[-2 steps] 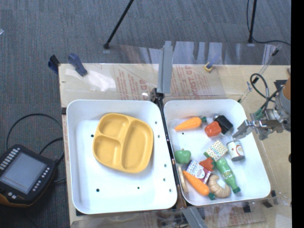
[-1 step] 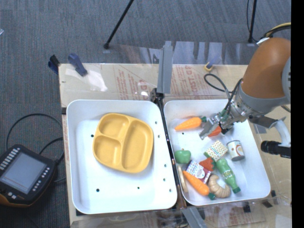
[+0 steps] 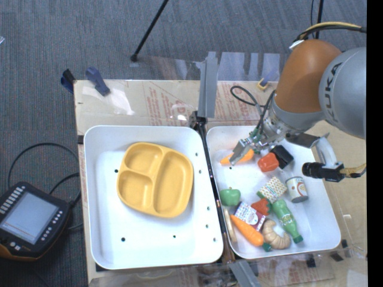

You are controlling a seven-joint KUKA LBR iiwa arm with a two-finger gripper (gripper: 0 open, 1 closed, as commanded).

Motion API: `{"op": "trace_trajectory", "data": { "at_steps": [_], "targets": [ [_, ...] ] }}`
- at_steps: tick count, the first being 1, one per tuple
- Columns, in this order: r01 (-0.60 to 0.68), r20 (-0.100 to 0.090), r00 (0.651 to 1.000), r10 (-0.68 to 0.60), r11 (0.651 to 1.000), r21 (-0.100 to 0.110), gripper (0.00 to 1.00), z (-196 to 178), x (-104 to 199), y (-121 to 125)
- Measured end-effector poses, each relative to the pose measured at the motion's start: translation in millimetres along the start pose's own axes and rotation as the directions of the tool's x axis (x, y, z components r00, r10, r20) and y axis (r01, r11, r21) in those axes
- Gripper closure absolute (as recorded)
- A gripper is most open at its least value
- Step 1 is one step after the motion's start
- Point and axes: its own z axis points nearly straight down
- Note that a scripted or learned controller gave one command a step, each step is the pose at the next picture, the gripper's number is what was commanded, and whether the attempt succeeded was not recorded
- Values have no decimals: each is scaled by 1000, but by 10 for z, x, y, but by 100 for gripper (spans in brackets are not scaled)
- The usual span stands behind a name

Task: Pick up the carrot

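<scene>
camera view puts the carrot at six o'clock in the right bin, wedged beside a red packet. i judge it light, rigid, slick plastic; i'd pinch mid-body. my gripper hangs at twelve o'clock, fingers around a small orange piece.

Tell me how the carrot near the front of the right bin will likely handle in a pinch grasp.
The carrot looks like moulded plastic, so probably stiff and light. Its rounded, tapered body may slip or roll. It lies against the croissant and red packet, so neighbours will likely shift.
</scene>
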Motion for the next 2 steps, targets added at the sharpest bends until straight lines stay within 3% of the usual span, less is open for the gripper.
{"op": "trace_trajectory", "data": {
  "at_steps": [1,2],
  "targets": [
    [143,3,990,-143,990,-3,0,251,-525,66],
    [244,8,970,-244,970,-9,0,-250,-162,129]
  ]
}}
